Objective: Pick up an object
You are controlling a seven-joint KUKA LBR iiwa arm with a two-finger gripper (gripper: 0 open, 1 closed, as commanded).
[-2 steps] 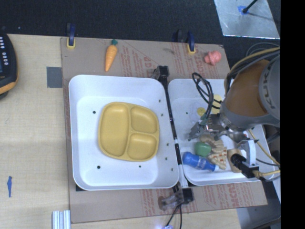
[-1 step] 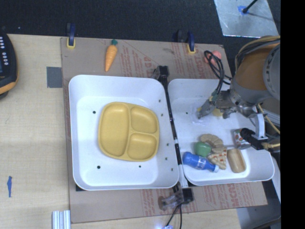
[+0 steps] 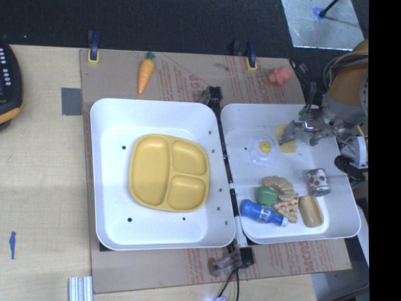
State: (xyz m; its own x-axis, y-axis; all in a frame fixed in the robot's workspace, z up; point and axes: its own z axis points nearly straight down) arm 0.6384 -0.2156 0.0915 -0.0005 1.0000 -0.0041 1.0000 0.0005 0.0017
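At the far left edge of the bench lies a dark handheld controller point(image 3: 9, 83) with an orange rim. Further right, on the cardboard sheet beyond the bins, a small toy carrot point(image 3: 145, 73) lies with its green top pointing away.

The left bin point(image 3: 109, 168) holds a yellow divided plate point(image 3: 169, 172), lying flat near the bin's middle with its three compartments facing up.

The right bin point(image 3: 241, 127) holds the loose objects. Toward its far side sits a small yellow disc point(image 3: 265, 147), and just right of it a yellow piece point(image 3: 287, 146) lies under the gripper's reach. Along the near side is a cluster: a blue bottle point(image 3: 262, 212) lying on its side, a green piece point(image 3: 267, 195) just beyond it, a tan ridged pastry-like toy point(image 3: 280, 184) touching the green piece, a tan bread roll point(image 3: 311, 211) to the right, and a small patterned can point(image 3: 318, 182) standing by the right wall.

Beyond the right bin, on the cardboard, rests a pink toy point(image 3: 281, 74).

The gripper point(image 3: 297, 133) hangs over the far right part of the right bin, its fingers spread and pointing left toward the yellow piece, nothing between them. The grey arm point(image 3: 346, 89) with its orange band comes in from the right.
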